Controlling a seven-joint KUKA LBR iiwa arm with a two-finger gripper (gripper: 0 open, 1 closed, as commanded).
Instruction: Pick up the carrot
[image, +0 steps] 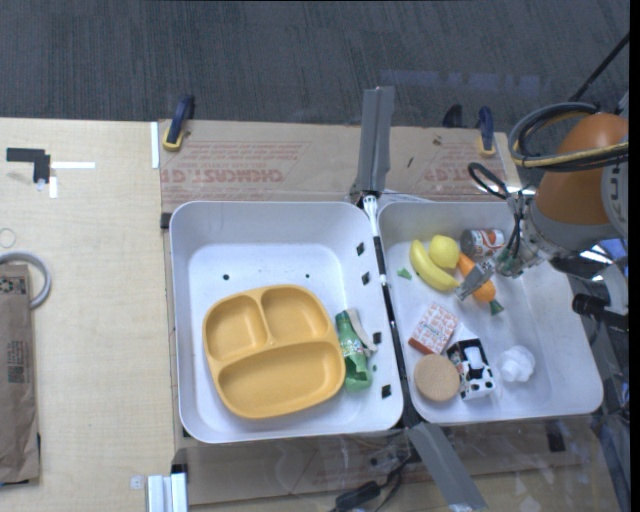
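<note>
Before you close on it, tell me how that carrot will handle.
The carrot looks like a smooth, stiff toy, so it probably won't bend but could slip. Its tapered round shape may roll. It lies against the banana, which might shift too.

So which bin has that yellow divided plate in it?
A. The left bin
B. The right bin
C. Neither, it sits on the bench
A: the plate lies in the left bin, beside a green packet; the carrot, banana and other bits are in the right bin.
</note>
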